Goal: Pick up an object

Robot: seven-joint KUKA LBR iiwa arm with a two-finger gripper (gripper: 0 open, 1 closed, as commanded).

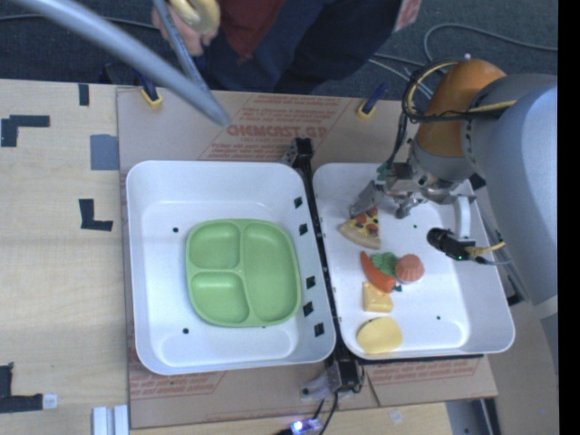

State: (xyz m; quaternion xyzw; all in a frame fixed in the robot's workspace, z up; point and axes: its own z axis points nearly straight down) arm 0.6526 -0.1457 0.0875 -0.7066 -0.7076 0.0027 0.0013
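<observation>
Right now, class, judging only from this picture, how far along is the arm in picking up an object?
Done: the end effector has reached the right bin, just above the toy pizza slice. In hand: nothing visibly lifted; the pizza slice, carrot, tomato, cheese block and lemon all lie on the bin floor. Left: grasping and raising one.

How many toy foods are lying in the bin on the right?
5. A pizza slice lies near the gripper; a carrot and tomato sit mid-bin; a cheese cube just below them; a yellow lemon nearest the front. The arm may hide more.
</observation>
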